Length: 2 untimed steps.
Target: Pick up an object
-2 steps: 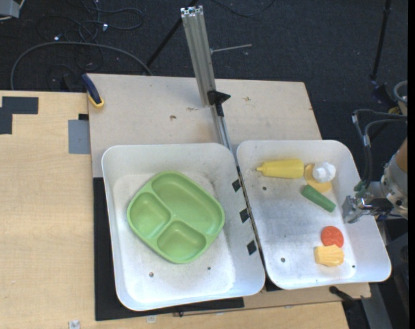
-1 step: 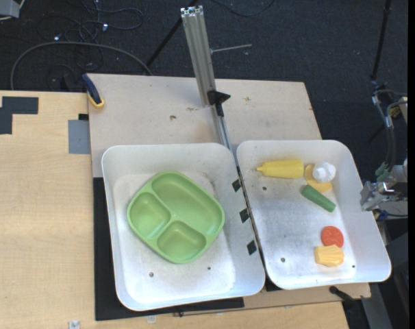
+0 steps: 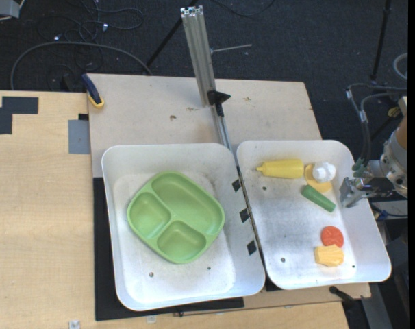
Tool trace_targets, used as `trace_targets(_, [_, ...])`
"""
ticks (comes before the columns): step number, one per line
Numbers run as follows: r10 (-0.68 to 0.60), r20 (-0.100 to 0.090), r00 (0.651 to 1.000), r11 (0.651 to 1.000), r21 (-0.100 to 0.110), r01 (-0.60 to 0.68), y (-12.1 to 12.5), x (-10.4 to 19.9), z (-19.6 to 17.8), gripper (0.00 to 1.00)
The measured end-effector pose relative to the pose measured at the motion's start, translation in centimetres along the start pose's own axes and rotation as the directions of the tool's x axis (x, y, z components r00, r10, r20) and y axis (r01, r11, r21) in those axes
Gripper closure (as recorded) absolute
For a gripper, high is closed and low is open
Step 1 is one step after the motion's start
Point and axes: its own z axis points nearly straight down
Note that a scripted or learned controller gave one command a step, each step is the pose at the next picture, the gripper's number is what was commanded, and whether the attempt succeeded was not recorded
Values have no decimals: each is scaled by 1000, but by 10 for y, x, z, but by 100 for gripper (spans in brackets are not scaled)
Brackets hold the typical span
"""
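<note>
The right bin (image 3: 290, 269) holds a yellow bottle (image 3: 281, 168) lying on its side, a white round piece (image 3: 323, 173), a green stick (image 3: 318, 198), a red round piece (image 3: 332, 236) and a yellow block (image 3: 329, 256). My gripper (image 3: 353, 190) hovers at the bin's right rim, just right of the green stick, and nothing shows between its fingers. The arm comes in from the right edge of the view.
The left bin (image 3: 125, 279) carries a green divided plate (image 3: 175, 216). An aluminium post (image 3: 199, 53) rises behind the bins. A blue and yellow tool (image 3: 93, 92) lies at the bench's back left corner. Cables cover the dark floor behind.
</note>
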Motion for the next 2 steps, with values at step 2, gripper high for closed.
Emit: trace_targets(2, [0, 0, 1000, 1000, 2, 0, 25, 104, 4, 100])
